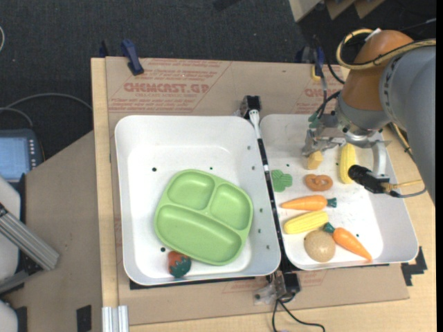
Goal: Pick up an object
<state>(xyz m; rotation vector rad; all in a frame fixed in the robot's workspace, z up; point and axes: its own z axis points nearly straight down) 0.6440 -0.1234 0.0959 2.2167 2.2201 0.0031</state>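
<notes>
The right bin [394, 213] holds several toy foods. My gripper [315, 148] is low over the bin's back left part, directly above a small pale yellow block [315, 161] and touching or nearly touching its top. A yellow banana-like piece [345, 163] lies just right of the gripper. In front of it are a brown pretzel [318, 182], a green leafy piece [281, 180], an orange carrot [303, 203], a corn cob [305, 221], a tan potato [320, 245] and a second carrot [351, 243].
In the left bin [138, 151] a green divided plate [204, 216] lies flat, with a red and green strawberry-like toy [178, 263] at its front edge. The arm's grey body and orange band [370, 68] hang over the right bin's back right corner.
</notes>
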